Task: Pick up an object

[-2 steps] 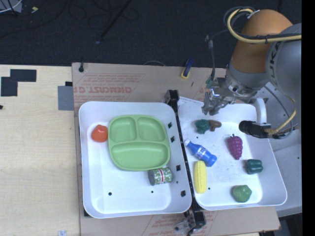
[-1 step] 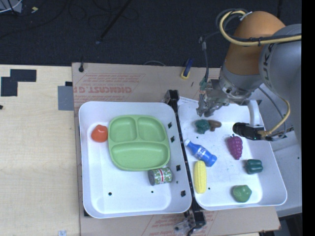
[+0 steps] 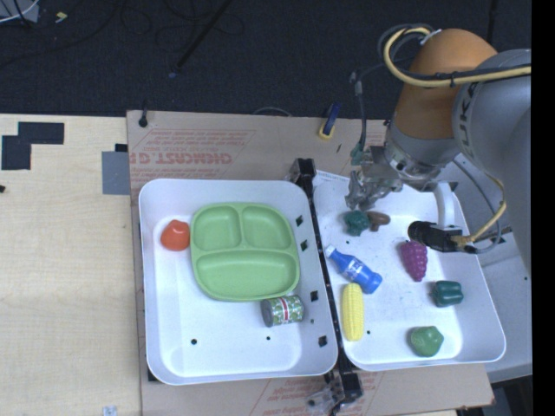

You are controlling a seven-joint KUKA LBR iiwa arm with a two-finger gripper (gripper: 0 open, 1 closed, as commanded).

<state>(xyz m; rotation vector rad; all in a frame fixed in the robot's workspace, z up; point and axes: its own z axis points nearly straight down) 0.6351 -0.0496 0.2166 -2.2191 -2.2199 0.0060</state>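
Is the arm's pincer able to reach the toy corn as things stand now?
Probably yes: the toy corn lies uncovered in the right bin, with the blue bottle just beside it; the pincer hovers over that bin.

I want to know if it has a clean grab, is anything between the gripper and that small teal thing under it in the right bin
Nothing visible does. The gripper hangs just above the teal object near the right bin's back edge. A small brown piece lies right beside the teal object, not over it.

The tool (image 3: 364,193) blurs into one grey mass over the teal toy (image 3: 355,224); a brown object (image 3: 379,219) sits half-hidden beside it.
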